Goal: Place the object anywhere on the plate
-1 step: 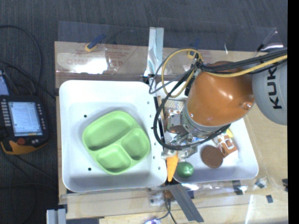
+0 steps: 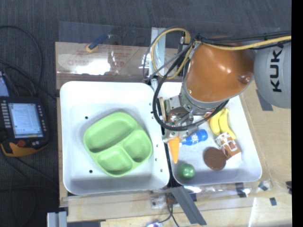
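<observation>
A light green plate (image 2: 118, 143) with three compartments lies in the left bin (image 2: 75, 103), nothing on it. The arm's orange wrist band (image 2: 215, 70) hangs over the right bin (image 2: 248, 167), and my gripper (image 2: 176, 126) reaches down at that bin's left side. An orange carrot (image 2: 174, 149) lies just below the gripper, by the wall between the bins. A blue toy (image 2: 196, 137) sits right of the carrot, close to the gripper. The arm's body hides the fingertips.
In the right bin also lie a green ball (image 2: 186, 170), a brown round cookie (image 2: 215, 158), a yellow banana (image 2: 220, 122) and a small orange-and-white item (image 2: 228, 144). Cables (image 2: 165, 56) loop above the bins. A tablet (image 2: 24, 122) sits left of the bench.
</observation>
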Tool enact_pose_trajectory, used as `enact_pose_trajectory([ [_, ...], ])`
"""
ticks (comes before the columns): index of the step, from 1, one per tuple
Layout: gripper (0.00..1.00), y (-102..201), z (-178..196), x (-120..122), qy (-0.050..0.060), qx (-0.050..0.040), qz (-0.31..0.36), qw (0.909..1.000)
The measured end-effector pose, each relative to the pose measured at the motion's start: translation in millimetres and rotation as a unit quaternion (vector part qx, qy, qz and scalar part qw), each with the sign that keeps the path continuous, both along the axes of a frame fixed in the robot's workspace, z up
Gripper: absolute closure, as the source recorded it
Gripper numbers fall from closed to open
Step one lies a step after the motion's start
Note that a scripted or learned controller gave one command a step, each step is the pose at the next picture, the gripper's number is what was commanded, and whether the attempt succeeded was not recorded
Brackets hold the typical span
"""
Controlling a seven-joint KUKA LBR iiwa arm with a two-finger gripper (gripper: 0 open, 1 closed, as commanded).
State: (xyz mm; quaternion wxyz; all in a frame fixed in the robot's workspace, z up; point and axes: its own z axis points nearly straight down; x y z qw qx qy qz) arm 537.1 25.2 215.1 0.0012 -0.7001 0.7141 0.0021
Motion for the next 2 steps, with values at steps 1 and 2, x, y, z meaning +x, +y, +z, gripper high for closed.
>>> enact_pose_trajectory([
  [1,1.00,73.6,67.0,20.5,-0.003,0.0006,-0.042,0.9991],
  [2,0.00,71.4,64.7,20.2,0.000,-0.0001,-0.044,0.9990],
])
